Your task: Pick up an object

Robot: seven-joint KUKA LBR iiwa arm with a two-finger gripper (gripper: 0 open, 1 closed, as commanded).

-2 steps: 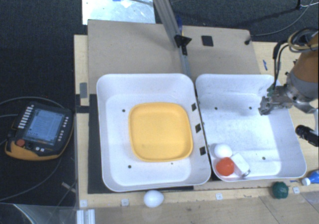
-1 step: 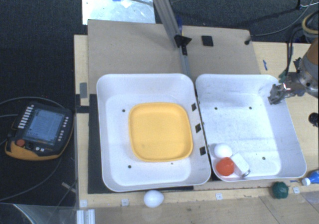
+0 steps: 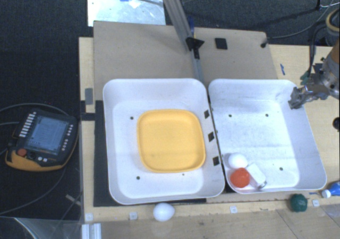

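Gripper at the far right edge of the right bin, hanging about over its rim, near the bench's right edge. Fingers too small and dark to read: cannot tell whether spread or closed. Nothing seen between them.

Candidate objects clustered in the near left corner of the right bin: white ball, red ball just beside and nearer the bench's front edge, small white block touching or nearly touching the red ball on its right. Block's long axis diagonal, running from far-left to near-right.

Key relation: cluster lies diagonally from gripper, toward the bench's front edge and leftward, well apart. Bin floor between them bare.

Left bin carries a yellow plate, flat, centred; poor pick target. White egg-like object on the bench outside the bins, at front edge.

Judgement: crowding in the corner against the bin wall likely to hinder a clean grasp.
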